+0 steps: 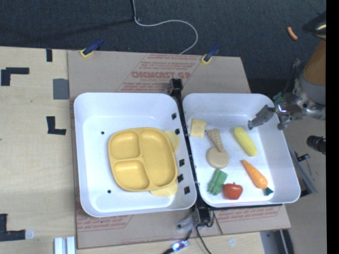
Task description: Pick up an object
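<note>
The right bin holds several toy foods: a yellow cheese wedge, a beige mushroom, a corn cob, an orange carrot, a green vegetable and a red tomato. My gripper hangs over the bin's upper right edge, just right of and above the corn. It is open, with nothing between its fingers.
In the left bin lies a yellow divided plate. A black divider runs between the two bins. The bins rest on cardboard, and a white cable lies behind them.
</note>
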Controlling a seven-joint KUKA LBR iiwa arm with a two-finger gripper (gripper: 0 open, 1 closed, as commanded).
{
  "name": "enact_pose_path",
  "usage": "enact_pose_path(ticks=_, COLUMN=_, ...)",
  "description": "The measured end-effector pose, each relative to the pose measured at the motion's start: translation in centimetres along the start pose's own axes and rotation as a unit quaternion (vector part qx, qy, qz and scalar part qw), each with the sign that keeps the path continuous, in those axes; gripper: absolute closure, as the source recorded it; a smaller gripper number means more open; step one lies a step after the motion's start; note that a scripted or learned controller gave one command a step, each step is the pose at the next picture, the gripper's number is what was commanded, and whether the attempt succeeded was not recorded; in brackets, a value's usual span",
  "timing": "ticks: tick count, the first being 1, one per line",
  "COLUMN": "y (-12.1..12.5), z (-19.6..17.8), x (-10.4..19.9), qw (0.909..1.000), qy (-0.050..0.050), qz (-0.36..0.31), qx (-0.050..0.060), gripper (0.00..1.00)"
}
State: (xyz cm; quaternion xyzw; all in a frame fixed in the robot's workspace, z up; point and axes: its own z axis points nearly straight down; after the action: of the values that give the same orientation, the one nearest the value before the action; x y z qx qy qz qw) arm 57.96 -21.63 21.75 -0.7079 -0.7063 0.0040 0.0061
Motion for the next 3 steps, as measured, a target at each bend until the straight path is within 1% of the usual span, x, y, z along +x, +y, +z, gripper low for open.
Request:
enact_pose_path(ticks=1, y=0.3, z=-0.8, x=0.0, qw=1.0, qy=-0.002, qz=-0.002, qx=-0.006, gripper=0.0)
enact_pose_path(ticks=2, y=-0.3, z=3.8, x=0.1, qw=1.0, qy=-0.001, qz=-0.002, qx=-0.004, gripper=0.0)
enact_pose_path(ticks=3, y=-0.7, z=10.1, x=0.6, qw=1.0, qy=-0.001, qz=-0.002, qx=-0.003, gripper=0.0)
